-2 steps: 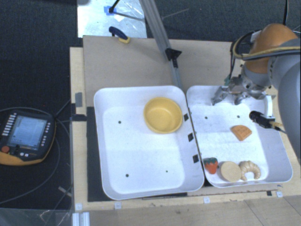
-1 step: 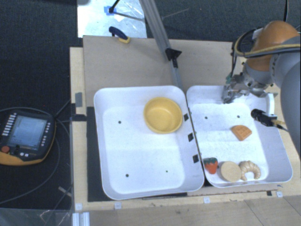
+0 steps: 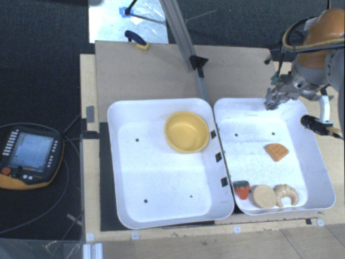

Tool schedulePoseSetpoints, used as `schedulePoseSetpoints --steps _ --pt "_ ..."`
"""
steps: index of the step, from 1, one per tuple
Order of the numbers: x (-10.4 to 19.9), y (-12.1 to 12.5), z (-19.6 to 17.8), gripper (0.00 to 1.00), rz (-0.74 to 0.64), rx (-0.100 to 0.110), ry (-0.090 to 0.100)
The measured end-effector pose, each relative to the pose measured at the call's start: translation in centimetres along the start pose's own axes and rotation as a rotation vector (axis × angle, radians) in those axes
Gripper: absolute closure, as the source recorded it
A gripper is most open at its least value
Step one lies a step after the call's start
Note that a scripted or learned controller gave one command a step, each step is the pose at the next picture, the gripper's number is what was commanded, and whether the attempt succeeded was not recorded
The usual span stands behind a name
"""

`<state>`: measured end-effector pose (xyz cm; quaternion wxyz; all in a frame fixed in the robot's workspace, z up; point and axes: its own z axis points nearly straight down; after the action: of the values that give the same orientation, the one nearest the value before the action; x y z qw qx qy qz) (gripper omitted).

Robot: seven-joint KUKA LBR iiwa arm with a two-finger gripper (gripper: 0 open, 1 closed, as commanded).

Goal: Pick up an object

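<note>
My gripper (image 3: 273,101) hangs over the far edge of the right bin (image 3: 318,161), with nothing visible between its tips. An orange waffle-like wedge (image 3: 276,152) lies in the middle of that bin, well below the gripper. Along the bin's near edge sit a small red and green piece (image 3: 241,189), a round tan disc (image 3: 263,196) and a pale croissant (image 3: 287,193). A yellow bowl (image 3: 186,132) rests upright at the far right of the left bin (image 3: 124,198).
A metal pole (image 3: 183,34) slants across the bench behind the bins. A teach pendant (image 3: 28,155) lies on the floor at the left. A yellow and blue clamp (image 3: 137,39) sits at the bench's far edge.
</note>
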<state>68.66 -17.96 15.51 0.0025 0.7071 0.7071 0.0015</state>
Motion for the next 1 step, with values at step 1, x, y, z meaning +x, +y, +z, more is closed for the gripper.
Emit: schedulePoseSetpoints --steps 1 --pt "-0.21 -0.29 -4.44 1.0 0.0 0.001 0.0"
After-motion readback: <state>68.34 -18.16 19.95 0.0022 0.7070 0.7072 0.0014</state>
